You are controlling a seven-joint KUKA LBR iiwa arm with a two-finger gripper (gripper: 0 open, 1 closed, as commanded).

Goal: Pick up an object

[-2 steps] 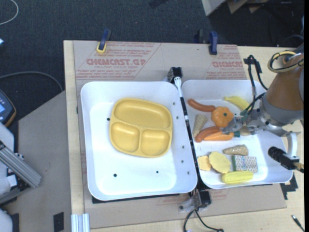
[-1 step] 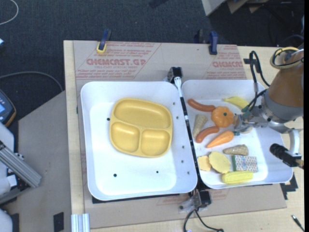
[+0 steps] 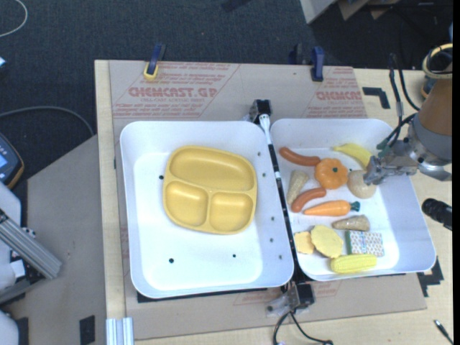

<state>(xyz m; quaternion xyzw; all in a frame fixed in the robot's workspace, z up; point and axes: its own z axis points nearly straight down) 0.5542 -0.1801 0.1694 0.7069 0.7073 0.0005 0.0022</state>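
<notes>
Gripper (image 3: 375, 172) low over the shallow white right-hand bin (image 3: 402, 254), just right of the small orange plastic pumpkin (image 3: 330, 173), touching a pale tan round toy (image 3: 361, 186). Jaw state: cannot tell. Nothing lifted yet; grasp and raise remain.

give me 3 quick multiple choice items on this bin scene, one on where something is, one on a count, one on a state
1. Where does the yellow divided plate lie?
A. in the left bin
B. in the right bin
C. on the cardboard outside the bins

2. How many compartments does that plate have?
A. two
B. three
C. five

3. Where is the gripper now?
A. over the left bin
B. low in the right bin, by the beige round item
C. over the dark floor

Answers:
1. A, the plate sits alone in the left bin.
2. B, one long section above two smaller ones.
3. B, it sits right beside the toy food.
</notes>
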